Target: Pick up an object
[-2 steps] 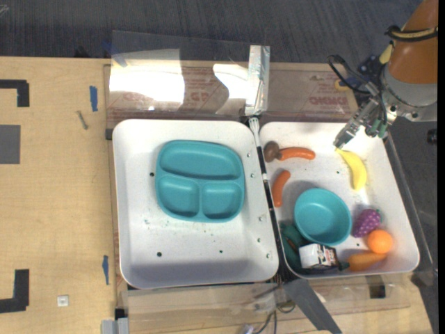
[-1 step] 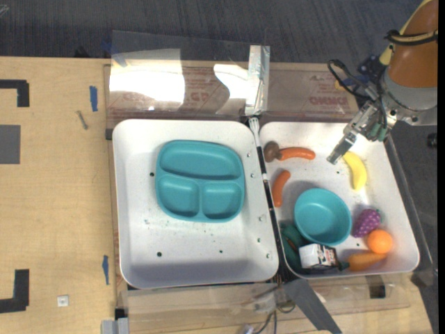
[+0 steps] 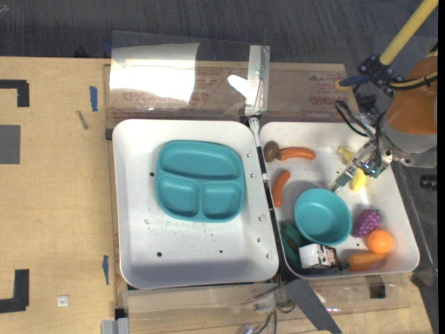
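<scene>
My gripper (image 3: 356, 172) hangs low over the upper right part of the right bin (image 3: 407, 218), with the arm reaching in from the right. A yellow piece (image 3: 358, 181) lies right at its tip, and another bit of yellow (image 3: 345, 153) shows just above it. I cannot tell whether the gripper touches the yellow piece. Just to the lower left stands a teal bowl (image 3: 322, 216). Purple grapes (image 3: 367, 221) and an orange ball (image 3: 379, 242) lie below the gripper.
An orange sausage shape (image 3: 295, 154) with a brown bit (image 3: 271, 150) lies at the right bin's top left, with another orange piece (image 3: 279, 185) below. A black and white can (image 3: 318, 256) and an orange carrot (image 3: 363, 260) sit at the front. The left bin (image 3: 132, 207) holds a teal divided plate (image 3: 200, 179).
</scene>
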Robot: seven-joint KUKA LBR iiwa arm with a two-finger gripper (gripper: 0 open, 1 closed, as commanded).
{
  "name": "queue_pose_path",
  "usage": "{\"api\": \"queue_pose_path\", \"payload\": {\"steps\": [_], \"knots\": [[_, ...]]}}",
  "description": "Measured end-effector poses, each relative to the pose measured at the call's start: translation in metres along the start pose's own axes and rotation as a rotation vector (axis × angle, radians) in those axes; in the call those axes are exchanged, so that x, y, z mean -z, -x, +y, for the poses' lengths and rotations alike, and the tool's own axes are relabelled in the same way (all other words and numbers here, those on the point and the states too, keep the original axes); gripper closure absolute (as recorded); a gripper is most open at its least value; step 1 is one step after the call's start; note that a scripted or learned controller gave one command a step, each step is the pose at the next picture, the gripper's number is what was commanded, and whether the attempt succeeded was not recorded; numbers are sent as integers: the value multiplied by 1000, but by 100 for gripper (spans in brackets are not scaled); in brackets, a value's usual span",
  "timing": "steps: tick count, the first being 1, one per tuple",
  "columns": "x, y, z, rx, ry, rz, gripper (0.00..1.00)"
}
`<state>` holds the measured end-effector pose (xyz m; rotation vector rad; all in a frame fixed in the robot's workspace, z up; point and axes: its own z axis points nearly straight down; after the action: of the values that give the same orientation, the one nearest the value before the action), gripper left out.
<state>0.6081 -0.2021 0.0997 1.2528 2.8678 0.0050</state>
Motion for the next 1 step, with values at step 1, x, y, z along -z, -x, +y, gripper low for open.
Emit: {"api": "queue_pose_path", "payload": {"steps": [1], "knots": [[-12,-9,14,-49,-4,5,0]]}}
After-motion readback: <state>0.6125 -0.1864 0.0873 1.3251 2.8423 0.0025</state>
